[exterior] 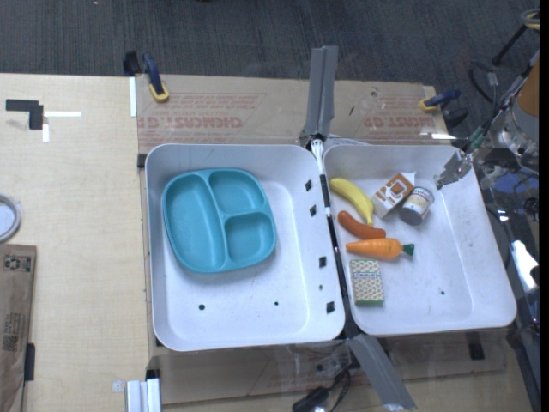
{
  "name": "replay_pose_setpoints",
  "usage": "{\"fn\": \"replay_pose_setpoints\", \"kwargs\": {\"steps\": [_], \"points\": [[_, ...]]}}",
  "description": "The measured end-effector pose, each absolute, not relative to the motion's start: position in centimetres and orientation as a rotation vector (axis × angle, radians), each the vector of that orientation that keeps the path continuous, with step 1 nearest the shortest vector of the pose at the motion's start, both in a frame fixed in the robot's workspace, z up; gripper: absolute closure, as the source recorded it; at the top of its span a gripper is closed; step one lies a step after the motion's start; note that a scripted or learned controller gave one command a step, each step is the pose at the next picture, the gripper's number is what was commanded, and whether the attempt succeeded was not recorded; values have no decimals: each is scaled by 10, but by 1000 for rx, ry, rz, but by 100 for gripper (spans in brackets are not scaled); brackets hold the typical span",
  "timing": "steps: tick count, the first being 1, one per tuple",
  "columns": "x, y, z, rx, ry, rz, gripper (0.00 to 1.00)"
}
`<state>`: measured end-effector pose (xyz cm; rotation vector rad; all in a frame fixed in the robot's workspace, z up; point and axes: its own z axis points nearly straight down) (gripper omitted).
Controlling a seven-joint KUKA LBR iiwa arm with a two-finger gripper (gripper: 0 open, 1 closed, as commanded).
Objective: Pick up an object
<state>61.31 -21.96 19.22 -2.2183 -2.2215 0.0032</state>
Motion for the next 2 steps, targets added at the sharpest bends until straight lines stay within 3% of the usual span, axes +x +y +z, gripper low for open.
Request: {"fn": "replay_pose_setpoints", "kwargs": {"steps": [1, 2], "points": [[631, -208, 106, -2359, -2077, -8, 0], [598, -123, 91, -2124, -2311, 3, 0]]}}
